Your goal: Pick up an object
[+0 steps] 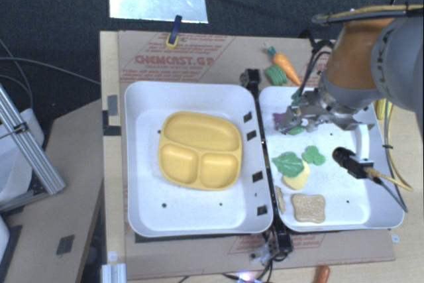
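My gripper (293,117) is low over the far left part of the right bin (371,212). A small purple object (283,120) lies right at its tip, and a bit of green (296,131) shows just under it. I cannot see whether the purple object is held. Nearer the front lie a green leafy piece (287,161), a smaller green piece (313,156), a pale yellow piece (297,178) and a slice of toast (309,207).
The left bin (142,209) holds a yellow divided plate (200,149). A toy carrot (285,63) and a green piece (275,75) lie on the cardboard behind the right bin. A small tan stick (280,199) rests by the divider. The grey arm (371,69) fills the far right.
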Tool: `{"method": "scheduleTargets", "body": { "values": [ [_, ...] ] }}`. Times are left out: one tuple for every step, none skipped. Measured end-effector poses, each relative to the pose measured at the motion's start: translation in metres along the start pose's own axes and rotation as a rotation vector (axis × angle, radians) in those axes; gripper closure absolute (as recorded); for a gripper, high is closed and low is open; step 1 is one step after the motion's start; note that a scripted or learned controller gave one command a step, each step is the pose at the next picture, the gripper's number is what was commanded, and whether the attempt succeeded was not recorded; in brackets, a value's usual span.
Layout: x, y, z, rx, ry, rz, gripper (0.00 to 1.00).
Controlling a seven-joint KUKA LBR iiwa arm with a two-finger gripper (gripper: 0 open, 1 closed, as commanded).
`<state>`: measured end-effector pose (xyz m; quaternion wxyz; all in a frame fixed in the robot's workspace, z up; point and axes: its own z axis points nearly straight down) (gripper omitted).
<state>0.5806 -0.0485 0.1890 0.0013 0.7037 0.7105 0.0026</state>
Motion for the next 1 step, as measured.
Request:
{"method": "scheduleTargets", "body": {
  "values": [
    [0.0591, -0.0271, -0.0775, -0.001, 0.0, 0.0, 1.0]
  ]
}}
